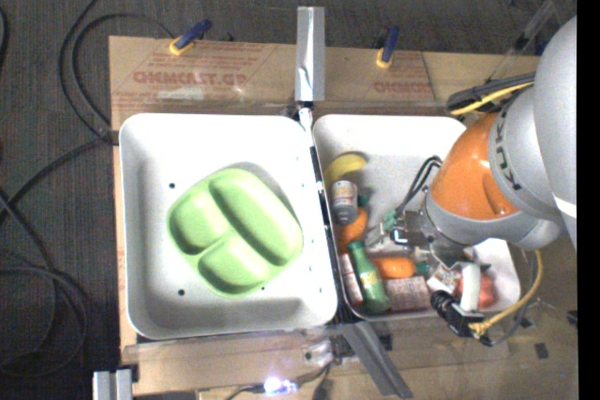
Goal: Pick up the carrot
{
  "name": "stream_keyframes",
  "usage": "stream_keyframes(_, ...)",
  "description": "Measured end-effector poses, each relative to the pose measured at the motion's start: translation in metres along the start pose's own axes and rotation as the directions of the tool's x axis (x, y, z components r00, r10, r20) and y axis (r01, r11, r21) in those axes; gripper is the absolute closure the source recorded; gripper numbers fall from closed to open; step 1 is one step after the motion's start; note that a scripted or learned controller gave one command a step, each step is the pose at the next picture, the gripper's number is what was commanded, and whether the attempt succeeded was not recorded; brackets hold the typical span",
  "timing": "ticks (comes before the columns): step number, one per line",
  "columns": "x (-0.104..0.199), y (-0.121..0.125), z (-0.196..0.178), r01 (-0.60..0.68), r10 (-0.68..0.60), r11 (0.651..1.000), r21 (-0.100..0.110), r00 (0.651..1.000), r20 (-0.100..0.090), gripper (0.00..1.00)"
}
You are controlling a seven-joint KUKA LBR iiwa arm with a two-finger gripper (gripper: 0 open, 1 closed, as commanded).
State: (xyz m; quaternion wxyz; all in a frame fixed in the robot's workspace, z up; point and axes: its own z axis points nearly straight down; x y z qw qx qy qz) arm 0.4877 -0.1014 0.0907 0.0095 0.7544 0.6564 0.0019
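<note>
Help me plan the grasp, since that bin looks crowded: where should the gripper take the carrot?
Probably across the middle of the carrot, coming straight down. It lies flat and roughly left-right, with the green bottle crowding its left end, so fingers closing across its short width look safest.

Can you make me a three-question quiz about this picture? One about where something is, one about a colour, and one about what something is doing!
1. Where is the green plate?
A. In the left bin
B. In the right bin
C. On the floor

2. What colour is the carrot?
A. Blue
B. Orange
C. White

3. How is the carrot right now?
A. Lying in the right bin among other things
B. Sitting on the green plate
C. Hanging high over the left bin

Answers: 1 A, the plate sits in the middle of the left bin. 2 B, it is bright orange. 3 A, it lies by the green bottle, under the arm.
</note>
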Motion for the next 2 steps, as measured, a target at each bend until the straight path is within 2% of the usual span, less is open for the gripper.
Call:
stream_keyframes(1,0.000,0.001,-0.009,0.000,0.000,1.000,-0.001,1.000,0.000,1.00)
stream_keyframes(2,0.055,-0.011,-0.093,-0.122,0.122,0.992,0.021,0.993,-0.004,1.00)
